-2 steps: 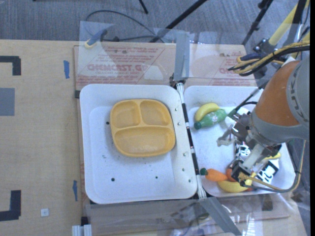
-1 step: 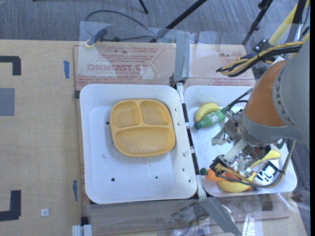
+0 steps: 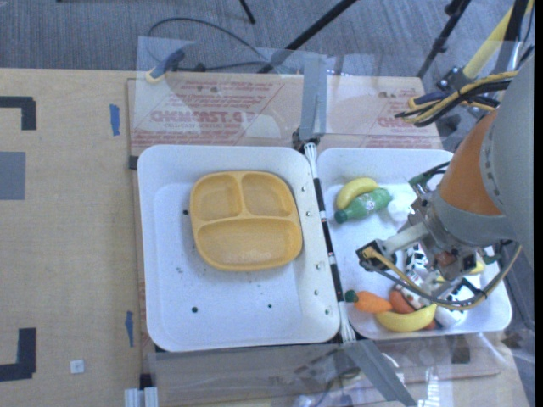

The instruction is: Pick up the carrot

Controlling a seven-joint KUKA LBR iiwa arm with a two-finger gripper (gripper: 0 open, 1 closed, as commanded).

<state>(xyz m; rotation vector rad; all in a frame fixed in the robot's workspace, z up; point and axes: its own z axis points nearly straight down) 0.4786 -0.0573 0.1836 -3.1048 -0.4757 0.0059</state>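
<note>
The carrot, orange with a small green top at its left end, lies near the front left corner of the right bin. It touches a yellow banana on its right. My gripper hangs low over the middle of this bin, just behind and to the right of the carrot. Cables and the wrist body cover much of what lies under it. Nothing can be seen held in it.
A second banana and a green bottle lie at the back left of the right bin. A reddish piece sits beside the carrot. The left bin holds a yellow divided plate.
</note>
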